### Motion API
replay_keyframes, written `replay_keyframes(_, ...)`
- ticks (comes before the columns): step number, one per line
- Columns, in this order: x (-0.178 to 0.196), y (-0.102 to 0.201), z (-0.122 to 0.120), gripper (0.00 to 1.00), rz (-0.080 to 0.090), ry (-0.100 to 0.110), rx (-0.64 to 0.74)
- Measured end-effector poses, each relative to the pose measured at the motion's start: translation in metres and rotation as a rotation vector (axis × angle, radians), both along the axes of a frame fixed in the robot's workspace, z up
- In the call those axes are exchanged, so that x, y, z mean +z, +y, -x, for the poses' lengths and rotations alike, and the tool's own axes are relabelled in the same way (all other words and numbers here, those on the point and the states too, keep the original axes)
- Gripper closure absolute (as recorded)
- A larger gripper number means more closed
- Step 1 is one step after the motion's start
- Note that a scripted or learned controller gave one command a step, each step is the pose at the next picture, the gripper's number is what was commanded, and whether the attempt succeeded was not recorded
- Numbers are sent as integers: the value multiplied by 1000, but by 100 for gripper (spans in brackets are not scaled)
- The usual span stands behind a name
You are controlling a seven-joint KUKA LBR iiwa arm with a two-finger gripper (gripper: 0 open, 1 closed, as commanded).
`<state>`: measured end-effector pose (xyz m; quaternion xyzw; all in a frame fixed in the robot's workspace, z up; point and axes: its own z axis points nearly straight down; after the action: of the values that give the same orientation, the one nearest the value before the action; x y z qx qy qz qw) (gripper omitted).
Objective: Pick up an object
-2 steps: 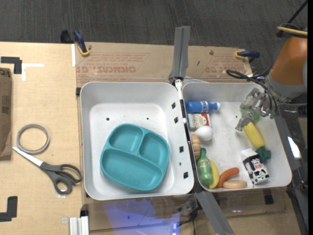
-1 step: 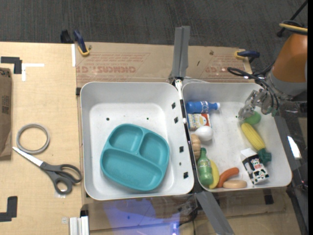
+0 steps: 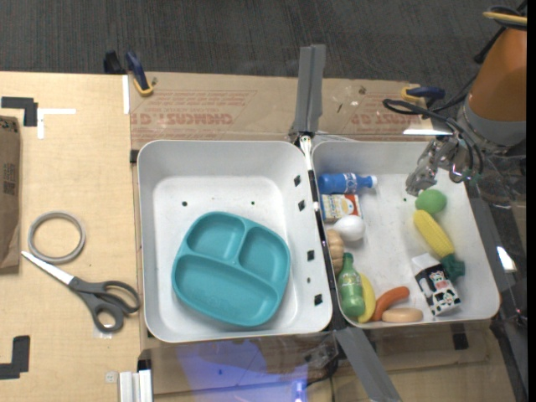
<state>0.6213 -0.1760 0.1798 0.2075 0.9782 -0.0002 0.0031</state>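
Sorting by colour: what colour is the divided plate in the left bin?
Teal, seen in the camera view: divided plate.

On the table, left of the bins, a roll of tape lies near a pair of grey-handled scissors just below it. A brown paper item sits at the left edge. Flattened cardboard lies behind the bins, held by blue clamps. A grey strap runs back from between the bins.
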Motion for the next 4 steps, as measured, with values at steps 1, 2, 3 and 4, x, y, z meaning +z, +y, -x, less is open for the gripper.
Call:
replay_keyframes(1, -87, -8, -17, 100, 0, 1, 50)
replay_keyframes(2, -86, -8, -17, 0, 0, 1, 50)
replay_keyframes(3, -87, -34, 22, 0, -1, 3, -28)
replay_keyframes(4, -77, -34, 21, 100, 0, -1, -26)
